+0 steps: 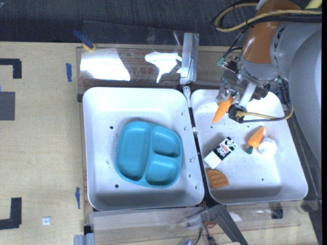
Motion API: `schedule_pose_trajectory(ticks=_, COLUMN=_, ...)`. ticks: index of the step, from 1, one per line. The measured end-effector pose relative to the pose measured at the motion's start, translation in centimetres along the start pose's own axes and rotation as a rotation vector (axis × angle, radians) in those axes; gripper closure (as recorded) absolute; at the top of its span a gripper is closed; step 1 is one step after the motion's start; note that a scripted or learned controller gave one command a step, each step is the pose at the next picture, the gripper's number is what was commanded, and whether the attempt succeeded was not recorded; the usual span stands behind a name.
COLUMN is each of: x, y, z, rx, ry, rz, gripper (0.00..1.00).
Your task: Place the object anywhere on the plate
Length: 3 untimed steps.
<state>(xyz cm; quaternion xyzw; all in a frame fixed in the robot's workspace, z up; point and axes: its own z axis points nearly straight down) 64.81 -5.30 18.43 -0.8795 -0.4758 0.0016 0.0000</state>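
Note:
A blue plate (149,153) with three compartments lies in the left bin (97,106). My gripper (231,101) is over the back left part of the right bin (291,182). It is shut on the thick end of a small orange carrot (219,112). The carrot's tip slants down and to the left, toward the divider between the bins. The plate is well to the left of the gripper and nearer the front.
In the right bin lie a second orange carrot with a green end (255,137), a white lump (267,146) beside it, a black and white box (220,151) and a brown waffle-like piece (217,178). A cable loops (260,117) under the gripper.

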Motion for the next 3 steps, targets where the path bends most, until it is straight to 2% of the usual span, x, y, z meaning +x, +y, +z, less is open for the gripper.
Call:
schedule_pose_trajectory(ticks=1, x=-1.2, y=-14.2, z=0.1, rx=0.004, ry=0.002, rz=0.125, gripper=1.00)
schedule_pose_trajectory(ticks=2, x=6.6, y=-12.9, z=2.1, rx=-0.004, ry=-0.009, rz=0.046, gripper=1.00)
schedule_pose_trajectory(ticks=3, x=7.8, y=-13.6, z=2.0, rx=0.000, ry=0.008, rz=0.029, gripper=0.00)
